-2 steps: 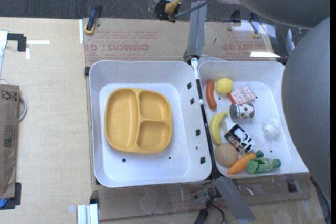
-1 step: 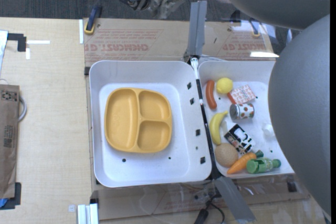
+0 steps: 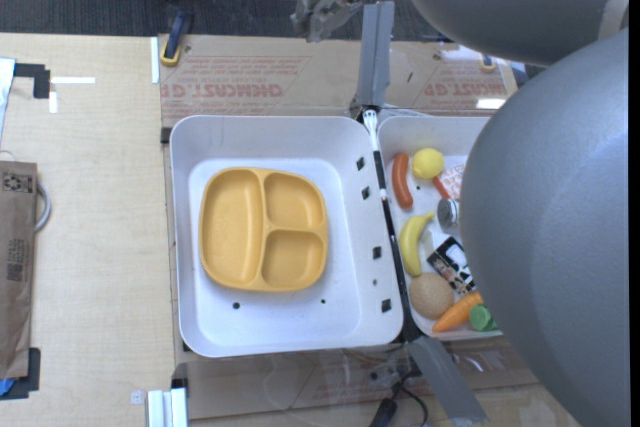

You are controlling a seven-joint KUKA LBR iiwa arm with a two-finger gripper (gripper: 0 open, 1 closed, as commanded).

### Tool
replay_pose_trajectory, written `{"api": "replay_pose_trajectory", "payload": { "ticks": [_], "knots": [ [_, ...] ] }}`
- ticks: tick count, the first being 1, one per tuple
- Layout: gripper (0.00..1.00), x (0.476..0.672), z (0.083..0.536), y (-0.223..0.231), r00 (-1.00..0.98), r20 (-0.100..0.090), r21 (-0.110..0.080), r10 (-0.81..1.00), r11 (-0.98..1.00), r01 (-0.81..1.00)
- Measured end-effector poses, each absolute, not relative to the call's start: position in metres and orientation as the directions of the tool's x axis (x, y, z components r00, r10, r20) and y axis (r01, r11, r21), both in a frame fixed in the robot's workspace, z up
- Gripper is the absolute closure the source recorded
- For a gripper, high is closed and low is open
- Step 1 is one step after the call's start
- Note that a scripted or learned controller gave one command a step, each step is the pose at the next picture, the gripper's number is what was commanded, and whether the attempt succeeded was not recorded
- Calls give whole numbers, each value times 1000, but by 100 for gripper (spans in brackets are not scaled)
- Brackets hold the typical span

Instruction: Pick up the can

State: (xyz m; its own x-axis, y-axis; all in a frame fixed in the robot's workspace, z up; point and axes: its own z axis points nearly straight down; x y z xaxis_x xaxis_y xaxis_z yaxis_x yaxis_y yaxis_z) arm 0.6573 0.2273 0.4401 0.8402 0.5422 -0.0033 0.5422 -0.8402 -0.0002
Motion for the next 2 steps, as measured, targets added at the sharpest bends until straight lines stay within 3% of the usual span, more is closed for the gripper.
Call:
{"api": "replay_pose_trajectory", "payload": {
  "ticks": [1, 2],
  "knots": [
    [100, 659, 448, 225, 843, -6, 1, 537, -843, 537],
    [0, 659, 448, 225, 843, -6, 1, 538, -843, 538]
  ]
}}
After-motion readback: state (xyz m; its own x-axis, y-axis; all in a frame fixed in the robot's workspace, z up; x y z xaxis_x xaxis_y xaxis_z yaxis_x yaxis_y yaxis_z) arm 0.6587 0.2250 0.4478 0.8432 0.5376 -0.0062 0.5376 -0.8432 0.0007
